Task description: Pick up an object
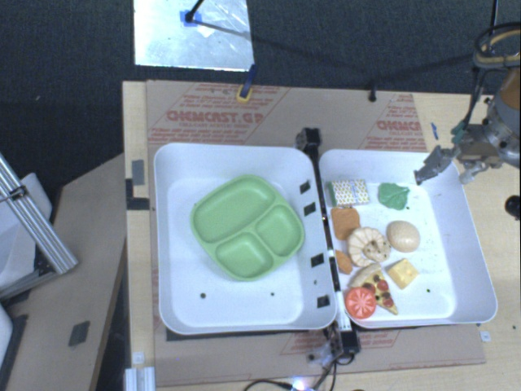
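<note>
Two smooth white plastic bins (pixel 236 157) sit on a matt cardboard sheet (pixel 326 108); a matt green plastic divided plate (pixel 248 226) lies in the left one, and a crinkled, shiny foil sheet (pixel 191 23) lies beyond on dark carpet (pixel 57 63).

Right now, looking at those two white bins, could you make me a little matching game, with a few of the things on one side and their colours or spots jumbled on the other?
Things:
1. divided plate
2. tomato
3. cheese wedge
4. leaf

Descriptions:
A. yellow, beside the pizza slice
B. dark green, at the far end of the right bin
C. pale green, alone in the left bin
D. red, at the near edge of the right bin

Pairs: 1-C, 2-D, 3-A, 4-B
</note>
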`<control>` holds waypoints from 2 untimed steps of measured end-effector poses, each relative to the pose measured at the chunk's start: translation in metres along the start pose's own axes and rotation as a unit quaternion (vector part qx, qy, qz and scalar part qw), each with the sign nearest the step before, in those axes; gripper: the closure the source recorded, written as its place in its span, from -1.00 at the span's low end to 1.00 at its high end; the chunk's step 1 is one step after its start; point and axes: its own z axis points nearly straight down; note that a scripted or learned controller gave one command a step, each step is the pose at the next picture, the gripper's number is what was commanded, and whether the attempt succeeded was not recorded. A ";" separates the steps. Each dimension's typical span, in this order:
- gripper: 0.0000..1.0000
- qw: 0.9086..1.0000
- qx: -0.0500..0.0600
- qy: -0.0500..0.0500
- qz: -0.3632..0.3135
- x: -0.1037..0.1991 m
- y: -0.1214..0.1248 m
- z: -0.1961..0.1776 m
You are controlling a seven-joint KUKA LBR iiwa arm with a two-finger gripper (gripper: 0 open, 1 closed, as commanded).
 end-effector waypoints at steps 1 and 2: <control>-1.00 1.000 -0.005 -0.001 -0.001 0.000 0.002 -0.006; -1.00 1.000 -0.005 -0.001 0.000 0.000 0.002 0.034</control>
